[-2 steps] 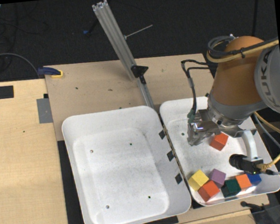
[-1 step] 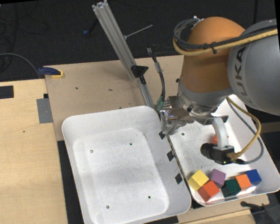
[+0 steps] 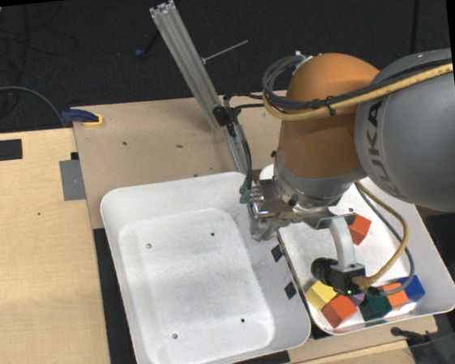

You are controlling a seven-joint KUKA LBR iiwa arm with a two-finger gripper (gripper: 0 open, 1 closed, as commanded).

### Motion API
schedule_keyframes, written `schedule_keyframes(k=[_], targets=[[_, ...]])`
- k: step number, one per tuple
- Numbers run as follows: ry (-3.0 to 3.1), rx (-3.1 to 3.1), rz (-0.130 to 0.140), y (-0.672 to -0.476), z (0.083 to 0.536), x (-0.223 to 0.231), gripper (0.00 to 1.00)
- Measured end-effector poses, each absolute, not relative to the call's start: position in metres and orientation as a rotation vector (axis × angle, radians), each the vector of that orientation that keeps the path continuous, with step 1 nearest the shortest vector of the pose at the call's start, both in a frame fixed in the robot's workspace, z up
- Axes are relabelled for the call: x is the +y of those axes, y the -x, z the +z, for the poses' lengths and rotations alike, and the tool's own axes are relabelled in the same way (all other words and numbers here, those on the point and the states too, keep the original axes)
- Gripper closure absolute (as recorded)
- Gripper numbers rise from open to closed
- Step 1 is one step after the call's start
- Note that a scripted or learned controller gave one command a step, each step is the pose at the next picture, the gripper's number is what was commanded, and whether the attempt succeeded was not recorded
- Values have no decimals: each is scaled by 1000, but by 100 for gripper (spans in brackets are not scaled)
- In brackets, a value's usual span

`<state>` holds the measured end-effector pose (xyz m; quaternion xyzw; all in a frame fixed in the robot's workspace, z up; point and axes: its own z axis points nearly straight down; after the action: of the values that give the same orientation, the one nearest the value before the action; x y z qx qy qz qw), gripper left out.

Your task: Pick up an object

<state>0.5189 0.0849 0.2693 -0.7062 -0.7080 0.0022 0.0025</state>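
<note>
The right bin [image 3: 436, 296] holds several coloured blocks, most of them along its near edge. There a yellow block [image 3: 319, 292] lies beside a red-orange block [image 3: 338, 310], with a dark green block [image 3: 376, 308], an orange block [image 3: 399, 297] and a blue block [image 3: 414, 285] to their right. Another orange block [image 3: 360, 227] lies farther back. The arm's orange-banded wrist hangs over the right bin's far left part. My gripper [image 3: 260, 214] shows as metal parts under the wrist, near the rim between the two bins. Nothing is seen in its grasp.
The left bin [image 3: 190, 279] is a white tray with a speckled floor. A slanted aluminium bar [image 3: 194, 67] rises behind the bins. Wooden bench lies to the left and behind.
</note>
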Motion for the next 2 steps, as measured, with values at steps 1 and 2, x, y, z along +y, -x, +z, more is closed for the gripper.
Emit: schedule_keyframes(k=[1,2], targets=[[2222,-2217,5,-520,270,83,0],[2230,-2218,-4,-492,348,24,0]])
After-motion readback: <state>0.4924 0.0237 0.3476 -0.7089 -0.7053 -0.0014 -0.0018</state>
